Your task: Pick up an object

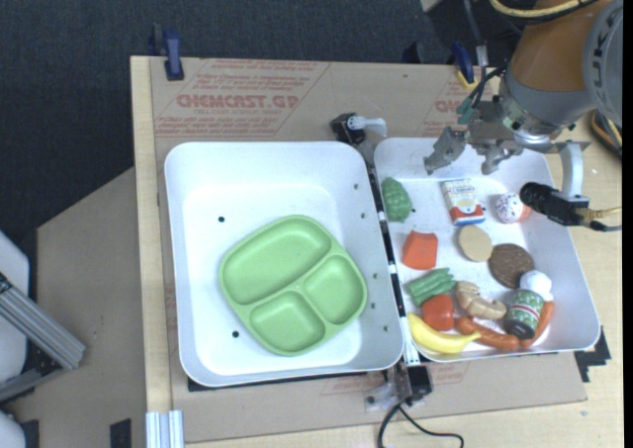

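My gripper hangs over the far end of the right bin, open, its two grey fingers spread with nothing between them. Just below it lie a small red-and-white carton and a white-and-red ball. A green leafy piece lies to the gripper's lower left. Further down the bin are an orange-red wedge, a tan cookie, a brown cookie, green beans, a tomato, a banana and a small can.
The left bin holds a green divided plate. A black fitting sits on the bench between the bins' far corners. Toys crowd the right bin's near end.
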`<state>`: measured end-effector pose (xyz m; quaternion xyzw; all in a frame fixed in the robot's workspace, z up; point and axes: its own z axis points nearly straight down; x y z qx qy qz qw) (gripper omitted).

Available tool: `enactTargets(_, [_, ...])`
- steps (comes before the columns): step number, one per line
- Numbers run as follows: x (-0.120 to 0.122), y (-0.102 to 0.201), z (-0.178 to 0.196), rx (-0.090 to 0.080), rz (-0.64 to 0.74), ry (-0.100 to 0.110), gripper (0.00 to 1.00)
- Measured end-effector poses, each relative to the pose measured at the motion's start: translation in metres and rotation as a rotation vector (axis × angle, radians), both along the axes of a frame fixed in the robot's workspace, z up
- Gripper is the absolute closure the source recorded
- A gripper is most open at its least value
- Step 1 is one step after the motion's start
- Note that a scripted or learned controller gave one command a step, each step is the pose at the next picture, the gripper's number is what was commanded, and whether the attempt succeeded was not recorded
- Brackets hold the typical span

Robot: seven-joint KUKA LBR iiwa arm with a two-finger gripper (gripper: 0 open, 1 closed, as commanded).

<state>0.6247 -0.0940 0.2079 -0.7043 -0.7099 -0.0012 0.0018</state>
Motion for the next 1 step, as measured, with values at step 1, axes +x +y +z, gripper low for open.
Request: enactTargets(1, [-0.0578,-0.0022,-0.0964,-0.002,-0.010,0.013,0.00])
